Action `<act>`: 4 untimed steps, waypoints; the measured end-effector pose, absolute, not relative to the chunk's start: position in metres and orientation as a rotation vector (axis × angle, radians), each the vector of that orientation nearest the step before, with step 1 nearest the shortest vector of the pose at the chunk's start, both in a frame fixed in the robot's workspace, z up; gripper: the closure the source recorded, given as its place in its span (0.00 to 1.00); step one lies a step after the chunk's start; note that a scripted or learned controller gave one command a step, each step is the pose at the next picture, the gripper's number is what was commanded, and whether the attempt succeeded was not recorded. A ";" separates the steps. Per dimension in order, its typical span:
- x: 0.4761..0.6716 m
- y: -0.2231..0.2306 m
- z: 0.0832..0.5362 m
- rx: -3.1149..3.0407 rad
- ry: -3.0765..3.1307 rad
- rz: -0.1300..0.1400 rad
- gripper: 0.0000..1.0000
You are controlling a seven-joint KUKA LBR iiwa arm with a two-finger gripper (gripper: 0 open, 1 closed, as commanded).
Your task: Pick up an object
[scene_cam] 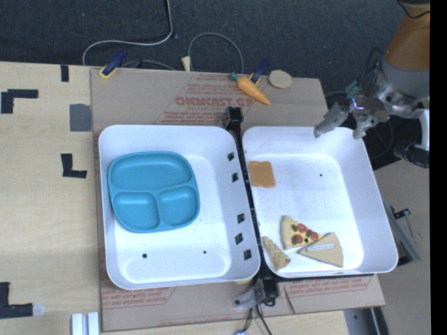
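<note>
In the right bin (pixel 353 160) lie a tan square cracker (pixel 262 174) near its left wall, a pizza slice (pixel 298 232) with red toppings, a tan wedge (pixel 324 250) beside it, and a brown bread piece (pixel 275 252) at the front left corner. My gripper (pixel 344 123) hangs over the bin's back right rim, high above these items. Its two fingers stand apart, open, with nothing between them.
The left bin (pixel 209 257) holds a blue divided plate (pixel 152 190). Behind the bins, on the cardboard, lie a toy carrot (pixel 251 89) and a small round tan disc (pixel 280 79). Cables run along the back. Clamps sit between the bins.
</note>
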State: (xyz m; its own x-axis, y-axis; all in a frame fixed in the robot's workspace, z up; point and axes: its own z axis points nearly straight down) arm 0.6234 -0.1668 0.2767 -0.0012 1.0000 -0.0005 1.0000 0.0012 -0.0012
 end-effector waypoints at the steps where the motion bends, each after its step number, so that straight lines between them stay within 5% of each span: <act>1: 0.534 -0.128 0.182 -2.210 -2.210 0.013 0.00; 2: 0.487 -0.096 0.084 -2.232 -2.233 -0.007 0.00; 3: 0.580 -0.126 0.175 -2.228 -2.234 -0.010 0.00; 4: 0.610 -0.106 0.113 -2.217 -2.223 0.003 0.00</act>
